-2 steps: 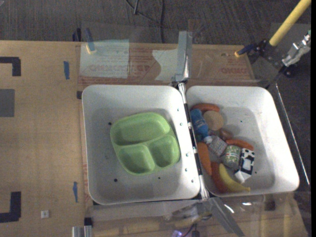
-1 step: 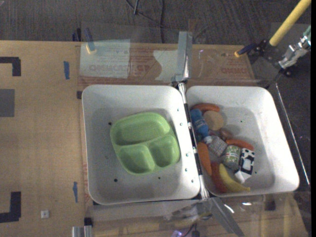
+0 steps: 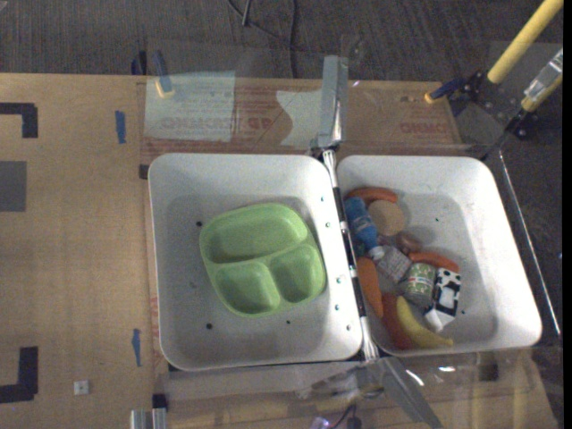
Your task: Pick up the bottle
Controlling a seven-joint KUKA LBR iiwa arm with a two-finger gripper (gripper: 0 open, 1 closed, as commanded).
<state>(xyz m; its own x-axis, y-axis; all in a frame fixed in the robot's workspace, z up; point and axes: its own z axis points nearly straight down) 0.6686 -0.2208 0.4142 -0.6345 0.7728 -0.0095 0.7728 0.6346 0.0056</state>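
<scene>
**Bottle lies among the clutter in the right bin**

The bottle [image 3: 360, 222] is small, with a blue label or body and a pale neck end pointing toward the near side. It lies on its side along the left wall of the right bin [image 3: 500, 239], close to the divider between the two bins.

Just beyond it, at the far end of the pile, sits an orange-red sausage-shaped piece [image 3: 374, 194], and beside the bottle on the right is a round tan disc [image 3: 387, 217]. Nearer along the same wall lies a carrot [image 3: 370, 286], with a grey-white packet [image 3: 391, 263] touching it. A small can with a green label [image 3: 416, 284] stands right of the packet, a black-and-white carton [image 3: 446, 295] just beside it, and a banana [image 3: 418, 327] curves along the near side of the heap. The right half of this bin's floor is bare.

The left bin [image 3: 179, 329] holds a light green divided plate [image 3: 262, 257] with three compartments, set near its middle and slightly turned.

Both bins rest on the wooden counter [image 3: 71, 239]. The gripper's state cannot be told from this view.
</scene>
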